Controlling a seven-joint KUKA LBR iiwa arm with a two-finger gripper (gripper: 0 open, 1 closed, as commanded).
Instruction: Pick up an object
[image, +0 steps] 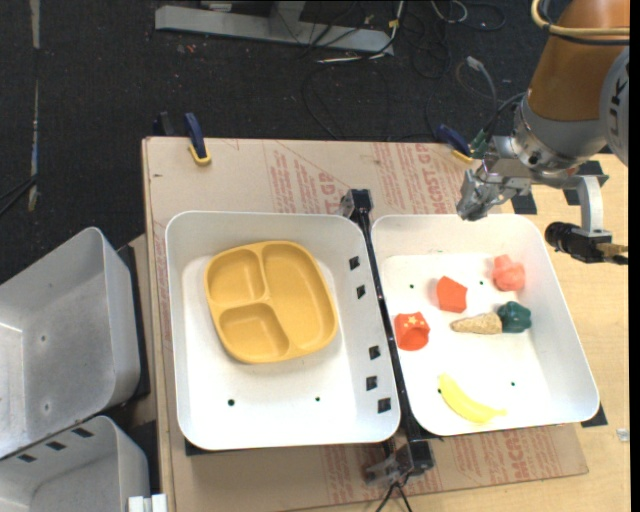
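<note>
While the hand (478, 203) hangs over the right bin's (560, 300) far rim, its grip cannot be told, and nothing shows between the fingers.
Nearer than the hand lie a pink block (508, 272), orange block (451, 294), red pepper-like toy (411, 330), tan cone (477, 324), green lump (515, 317) and yellow banana (468, 401); cardboard lettering is mirrored, unreadable.

The arm (575, 75) is showing a glossy orange band over grey metal, and its pincer (476, 203) is looking dull grey, with thin cables trailing.
</note>
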